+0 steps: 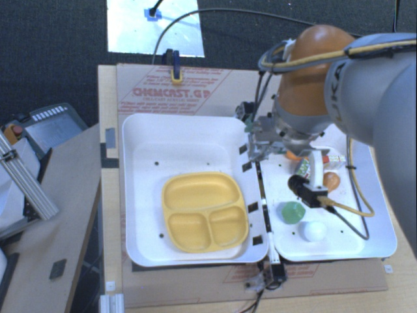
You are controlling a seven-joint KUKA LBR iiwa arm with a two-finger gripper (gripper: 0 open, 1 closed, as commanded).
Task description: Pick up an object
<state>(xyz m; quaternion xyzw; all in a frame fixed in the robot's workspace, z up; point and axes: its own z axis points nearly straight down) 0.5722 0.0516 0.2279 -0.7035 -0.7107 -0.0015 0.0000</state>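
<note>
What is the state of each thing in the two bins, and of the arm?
Yellow divided plate: flat, right side up, in left bin.
Green object: lying in right bin.
White ball: resting beside the green object.
Orange object: lying in right bin.
Small bottle: partly hidden by arm.
Arm: over right bin.

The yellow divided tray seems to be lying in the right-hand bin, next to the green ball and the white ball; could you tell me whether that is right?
Not quite: the camera view shows the yellow divided tray in the left bin, on its own. The green ball and the white ball lie in the right bin.
</note>
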